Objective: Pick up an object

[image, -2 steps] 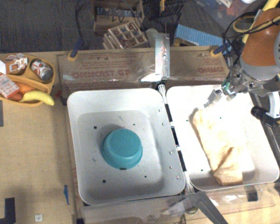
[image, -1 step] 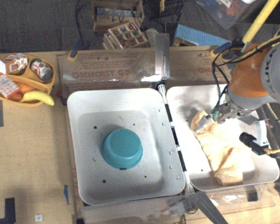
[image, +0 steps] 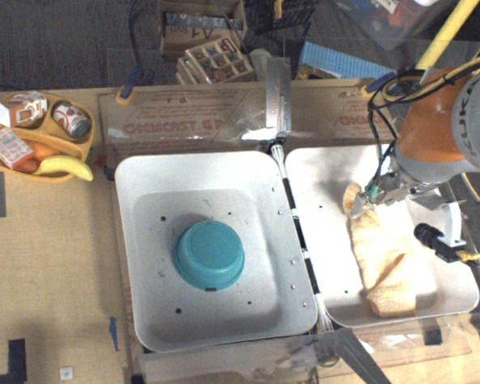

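A tan cloth (image: pixel 382 259) lies in the right bin (image: pixel 328 174), its lower end bunched near the bin's front edge. Its upper end is drawn up into a narrow point at my gripper (image: pixel 368 199). The gripper hangs over the middle of the right bin and is shut on that upper corner of the cloth. A teal bowl (image: pixel 210 254) sits upside down in the middle of the left bin (image: pixel 143 193), well away from the gripper.
The grey arm with its orange band (image: pixel 435 130) comes in over the right bin's far right corner. A black cable plug (image: pixel 434 242) hangs beside the cloth. An orange tray of toy food (image: pixel 34 135) stands at the back left of the bench.
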Available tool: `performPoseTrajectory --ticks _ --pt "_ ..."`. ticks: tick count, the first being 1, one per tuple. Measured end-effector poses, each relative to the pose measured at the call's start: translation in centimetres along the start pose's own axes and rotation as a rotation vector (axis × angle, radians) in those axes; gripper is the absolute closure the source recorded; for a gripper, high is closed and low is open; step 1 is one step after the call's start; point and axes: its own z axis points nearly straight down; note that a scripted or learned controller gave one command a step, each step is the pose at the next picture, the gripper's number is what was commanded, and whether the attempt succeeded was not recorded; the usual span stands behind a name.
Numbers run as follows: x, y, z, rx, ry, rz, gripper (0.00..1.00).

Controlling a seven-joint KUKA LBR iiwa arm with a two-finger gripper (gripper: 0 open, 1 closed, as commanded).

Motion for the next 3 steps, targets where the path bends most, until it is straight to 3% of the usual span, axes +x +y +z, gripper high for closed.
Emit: performPoseTrajectory --ticks 1,2,3 --pt "0.0 0.0 0.0 0.000 0.000 0.000 0.00" --pt "2.3 3.7 1.2 0.002 -0.001 -0.023 0.00" --pt "2.1 3.8 0.1 -0.005 -0.003 -0.020 1.00"
